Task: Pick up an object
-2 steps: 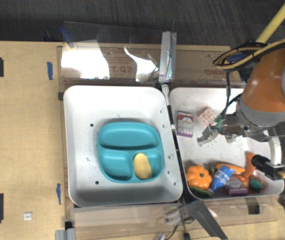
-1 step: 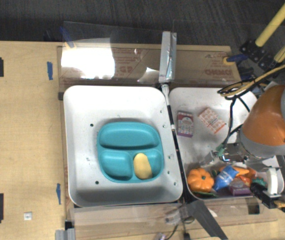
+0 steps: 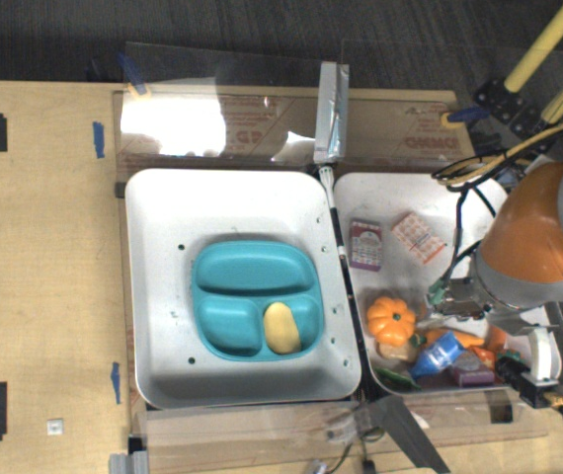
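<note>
Camera view: claw (image 3: 456, 316) low among right-bin (image 3: 400, 194) clutter.

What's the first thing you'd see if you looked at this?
The big turquoise plastic divided tray in the left white bin, with a yellow potato-shaped lump in its lower right compartment. Next, the small orange toy pumpkin among colourful clutter in the right white bin, beside the arm's orange band.

Even, fairly bright overhead light fills the scene. A strong white glare (image 3: 173, 126) washes out the clear sheet behind the left bin (image 3: 153, 265). Shadows are soft and short. Focus is slightly soft overall, with small labels unreadable.
</note>
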`<state>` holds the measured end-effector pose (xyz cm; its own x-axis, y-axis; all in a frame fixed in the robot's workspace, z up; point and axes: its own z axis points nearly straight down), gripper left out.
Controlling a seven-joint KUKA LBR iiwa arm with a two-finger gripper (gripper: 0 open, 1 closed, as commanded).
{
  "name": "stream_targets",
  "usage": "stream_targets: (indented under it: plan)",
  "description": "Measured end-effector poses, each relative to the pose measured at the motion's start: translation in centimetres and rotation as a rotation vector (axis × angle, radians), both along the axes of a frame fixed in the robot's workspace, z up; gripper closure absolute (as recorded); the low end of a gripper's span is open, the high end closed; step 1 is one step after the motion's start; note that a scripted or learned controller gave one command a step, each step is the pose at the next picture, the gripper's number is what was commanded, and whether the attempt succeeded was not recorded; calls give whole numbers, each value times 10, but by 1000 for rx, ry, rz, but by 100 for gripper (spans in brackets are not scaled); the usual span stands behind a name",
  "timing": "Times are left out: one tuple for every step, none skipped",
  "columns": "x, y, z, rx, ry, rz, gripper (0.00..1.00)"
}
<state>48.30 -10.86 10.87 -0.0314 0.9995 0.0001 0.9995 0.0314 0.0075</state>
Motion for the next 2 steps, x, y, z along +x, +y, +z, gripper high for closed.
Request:
stream_targets:
  plan:
    - [-3, -68, 21, -3, 5, 136, 100]
    - [39, -79, -21, -1, 3, -188, 100]
